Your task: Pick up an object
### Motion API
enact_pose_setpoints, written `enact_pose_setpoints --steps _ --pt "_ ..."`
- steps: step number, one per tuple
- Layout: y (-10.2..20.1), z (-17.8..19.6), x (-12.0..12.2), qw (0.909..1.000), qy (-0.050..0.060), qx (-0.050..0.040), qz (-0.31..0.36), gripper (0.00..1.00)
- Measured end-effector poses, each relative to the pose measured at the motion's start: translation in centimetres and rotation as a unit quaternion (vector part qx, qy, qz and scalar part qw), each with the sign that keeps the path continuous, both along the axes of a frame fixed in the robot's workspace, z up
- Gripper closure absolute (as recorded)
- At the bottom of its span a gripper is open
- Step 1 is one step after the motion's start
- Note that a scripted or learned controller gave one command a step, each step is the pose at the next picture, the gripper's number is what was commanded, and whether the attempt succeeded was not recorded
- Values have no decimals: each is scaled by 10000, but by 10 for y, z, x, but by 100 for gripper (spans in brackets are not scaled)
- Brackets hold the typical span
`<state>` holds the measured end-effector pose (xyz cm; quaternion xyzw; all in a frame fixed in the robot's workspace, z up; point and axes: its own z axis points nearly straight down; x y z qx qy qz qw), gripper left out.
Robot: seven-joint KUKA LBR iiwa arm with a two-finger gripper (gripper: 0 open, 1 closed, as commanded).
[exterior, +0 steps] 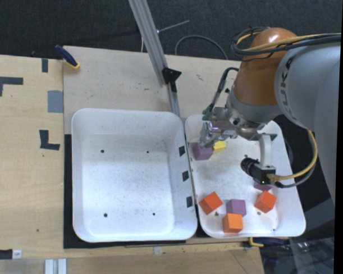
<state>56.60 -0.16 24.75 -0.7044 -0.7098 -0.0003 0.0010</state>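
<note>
Purple block (203, 152) sits in the right bin (289, 219), by its left wall, with the gripper (207, 141) right above it. A yellow block (219, 145) crowds beside; a descent might nudge both and grab nothing.

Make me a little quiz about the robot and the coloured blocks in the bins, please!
1. True or false: the orange blocks lie in the left bin.
2. Which block sits right beside the gripper? A) purple block B) green block C) blue block
3. How many orange blocks are in the right bin?

Key
1. False. They lie in the right bin, near its front edge.
2. A. The purple block sits just below the gripper, with a small yellow block next to it.
3. Three: one on the left, one in the middle front, one on the right, with a second purple block among them.
</note>
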Motion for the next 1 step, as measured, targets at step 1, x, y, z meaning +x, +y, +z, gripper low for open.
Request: enact_pose_setpoints --steps 1 --pt "57 -15 4 10000 13 -4 -3 100"
